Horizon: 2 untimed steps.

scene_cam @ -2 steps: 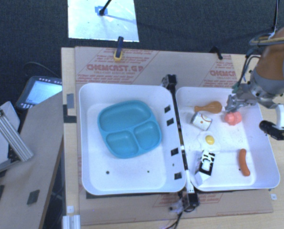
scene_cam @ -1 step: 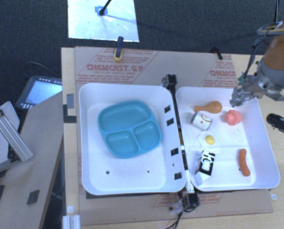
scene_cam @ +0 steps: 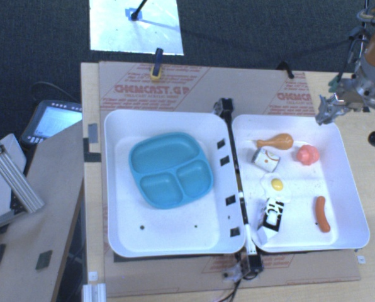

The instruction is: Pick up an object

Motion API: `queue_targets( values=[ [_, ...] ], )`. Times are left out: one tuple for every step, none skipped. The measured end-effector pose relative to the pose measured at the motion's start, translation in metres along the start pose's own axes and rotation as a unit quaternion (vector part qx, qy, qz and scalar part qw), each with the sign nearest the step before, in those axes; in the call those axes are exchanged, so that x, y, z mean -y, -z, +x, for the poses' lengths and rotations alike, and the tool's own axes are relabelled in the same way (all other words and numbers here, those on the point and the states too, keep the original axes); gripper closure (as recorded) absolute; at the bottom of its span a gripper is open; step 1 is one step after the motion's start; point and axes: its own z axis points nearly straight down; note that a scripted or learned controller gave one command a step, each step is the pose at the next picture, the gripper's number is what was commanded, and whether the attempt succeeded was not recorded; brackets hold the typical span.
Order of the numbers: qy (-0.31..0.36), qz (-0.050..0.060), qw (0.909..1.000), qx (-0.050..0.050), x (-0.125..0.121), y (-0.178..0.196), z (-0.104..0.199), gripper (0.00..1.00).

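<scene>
The right bin (scene_cam: 348,187) holds several toy foods: a chicken drumstick (scene_cam: 277,142), a pink round piece (scene_cam: 307,155), a small white can (scene_cam: 266,160), a fried egg (scene_cam: 275,184), a black and white carton (scene_cam: 273,214) and a red sausage (scene_cam: 322,214). My gripper (scene_cam: 329,111) hangs at the bin's far right corner, above the rim and apart from all of them. Nothing shows between its fingers.
The left bin (scene_cam: 115,187) holds a blue divided plate (scene_cam: 170,168). A black divider with clips (scene_cam: 233,168) runs between the bins. Cardboard (scene_cam: 194,87) lies under both. A tablet (scene_cam: 49,123) and a metal rail (scene_cam: 11,172) stand off the bench's left side.
</scene>
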Motion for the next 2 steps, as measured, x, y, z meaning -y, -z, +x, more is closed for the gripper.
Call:
queue_targets(
  values=[
    [0.000, 0.002, 1.0000, -0.001, -0.001, 0.009, 0.000, 1.00],
    [0.001, 0.003, 1.0000, -0.002, -0.007, 0.011, 0.047, 1.00]
  ],
)
